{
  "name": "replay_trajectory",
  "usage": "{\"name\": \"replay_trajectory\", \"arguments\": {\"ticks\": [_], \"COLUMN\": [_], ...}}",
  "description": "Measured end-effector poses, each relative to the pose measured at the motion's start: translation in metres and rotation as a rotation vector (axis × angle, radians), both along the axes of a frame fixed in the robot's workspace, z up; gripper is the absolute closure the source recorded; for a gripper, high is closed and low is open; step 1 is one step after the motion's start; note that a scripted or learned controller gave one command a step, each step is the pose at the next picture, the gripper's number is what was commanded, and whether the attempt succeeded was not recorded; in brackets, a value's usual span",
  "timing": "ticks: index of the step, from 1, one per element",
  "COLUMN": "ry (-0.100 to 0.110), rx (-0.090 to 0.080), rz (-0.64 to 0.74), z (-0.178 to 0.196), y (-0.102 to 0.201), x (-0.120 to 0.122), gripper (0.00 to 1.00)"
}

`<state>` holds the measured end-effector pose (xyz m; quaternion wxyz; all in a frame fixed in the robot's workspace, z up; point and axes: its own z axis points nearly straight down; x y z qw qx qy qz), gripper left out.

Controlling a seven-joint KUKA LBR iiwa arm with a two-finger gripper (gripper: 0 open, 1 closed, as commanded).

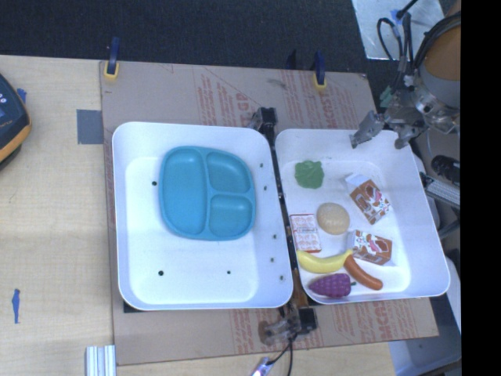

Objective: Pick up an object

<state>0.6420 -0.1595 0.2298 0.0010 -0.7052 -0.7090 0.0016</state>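
A blue divided plate (207,192) lies in the left bin (125,218). In the right bin (415,210), a green toy (309,174) lies at eight o'clock from the gripper (382,133), whose fingers spread apart, holding nothing.

Blue divided plate (207,192) in white left bin (133,288). White right bin (427,272): green lump (309,174), beige round (333,218), yellow banana (324,262), purple grapes (330,286), orange-red sausage (365,273), red-and-white packets (369,199) (print unreadable). Tan cardboard (196,92) carries red lettering.
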Motion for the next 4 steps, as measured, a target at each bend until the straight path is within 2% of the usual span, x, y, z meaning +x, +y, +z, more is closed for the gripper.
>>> {"name": "replay_trajectory", "arguments": {"ticks": [1,2,3,4], "ry": [0.000,0.001,-0.004,-0.002], "rx": [-0.001,-0.002,0.000,0.001], "rz": [0.000,0.002,0.002,0.000], "z": [-0.134,-0.123,-0.136,-0.007], "y": [-0.023,-0.025,0.044,0.111], "x": [-0.054,-0.054,-0.033,-0.087], "gripper": [0.00,1.00,1.00,1.00]}}
